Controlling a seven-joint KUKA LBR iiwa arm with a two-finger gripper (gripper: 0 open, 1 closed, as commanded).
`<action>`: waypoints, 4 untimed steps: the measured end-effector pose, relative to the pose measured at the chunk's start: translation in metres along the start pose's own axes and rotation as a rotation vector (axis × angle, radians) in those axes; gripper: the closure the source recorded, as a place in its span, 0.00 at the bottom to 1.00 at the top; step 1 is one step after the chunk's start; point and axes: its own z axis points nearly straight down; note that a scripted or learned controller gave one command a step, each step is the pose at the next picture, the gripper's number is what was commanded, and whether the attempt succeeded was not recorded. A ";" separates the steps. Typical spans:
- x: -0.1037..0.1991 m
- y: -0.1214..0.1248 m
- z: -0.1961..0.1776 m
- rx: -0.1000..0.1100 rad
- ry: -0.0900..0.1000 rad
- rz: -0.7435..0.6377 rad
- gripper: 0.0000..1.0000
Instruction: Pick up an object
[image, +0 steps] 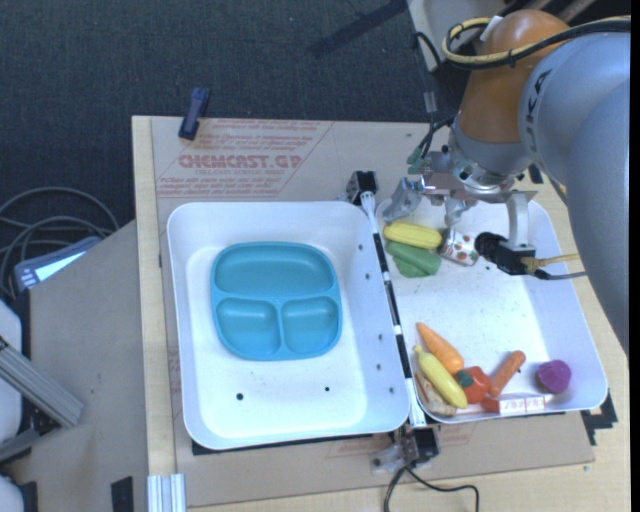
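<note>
Camera view: yellow corn (413, 235) just left of tool (452, 218).

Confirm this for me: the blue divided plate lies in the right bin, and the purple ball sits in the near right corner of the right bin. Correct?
Not quite. The camera view shows the blue plate in the left bin, not the right one. The rest stands: the purple ball sits in the near right corner of the right bin.
</note>
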 end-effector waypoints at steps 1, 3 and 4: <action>-0.050 -0.006 0.001 0.004 -0.001 0.003 0.00; -0.068 -0.099 -0.019 0.003 0.000 0.003 0.00; -0.084 -0.020 0.097 -0.004 -0.002 0.002 0.00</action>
